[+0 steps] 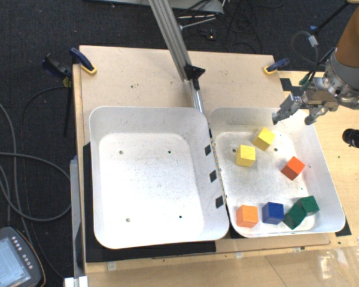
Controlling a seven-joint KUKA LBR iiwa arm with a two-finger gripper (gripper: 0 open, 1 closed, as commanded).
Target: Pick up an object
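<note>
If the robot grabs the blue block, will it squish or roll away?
Probably not. The blue block looks like a hard cube with flat faces and sharp edges, so it should keep its shape and sit still rather than roll. It stands close between an orange block and a green block, so a push might nudge those too.

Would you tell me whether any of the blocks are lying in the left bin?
No: every block, such as the blue block, lies in the right bin.

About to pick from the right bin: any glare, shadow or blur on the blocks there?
Camera view: even lighting, no strong glare on the right bin; blocks cast short soft shadows; the gripper looks slightly soft, the yellow blocks sharp enough to separate.
</note>
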